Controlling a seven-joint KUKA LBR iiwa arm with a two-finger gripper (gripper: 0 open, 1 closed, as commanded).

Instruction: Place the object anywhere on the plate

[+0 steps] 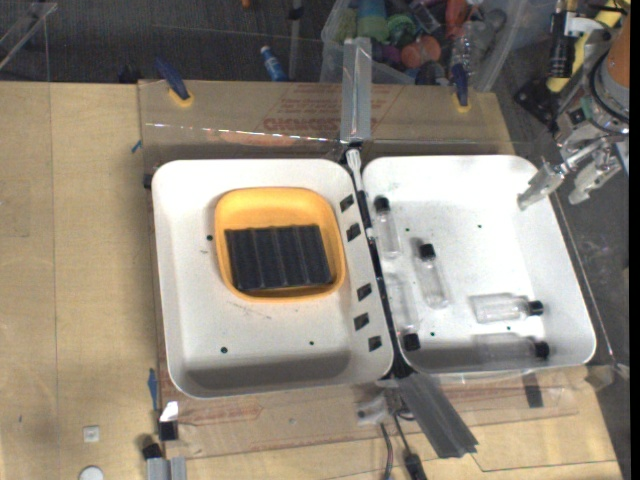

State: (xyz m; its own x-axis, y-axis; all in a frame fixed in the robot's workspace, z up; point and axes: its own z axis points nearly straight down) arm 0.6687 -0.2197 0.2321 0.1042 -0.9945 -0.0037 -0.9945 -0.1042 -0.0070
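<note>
Gripper (585, 173) sits at right bin's (560, 228) far edge (finger state unclear). Clear bottles (505, 308) lie inside. Yellow plate (232, 208) carries a black tray (278, 256)

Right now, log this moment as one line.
gripper: over right bin's far right corner, holding nothing | clear vials: in right bin | yellow plate: left bin, dark rack on it

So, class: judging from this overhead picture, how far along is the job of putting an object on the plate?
Nothing looks done: the orange plate in the left bin carries just a dark ridged insert. Nothing is in hand; the gripper sits at the right bin's edge. The clear bottles lie waiting to be picked.
</note>
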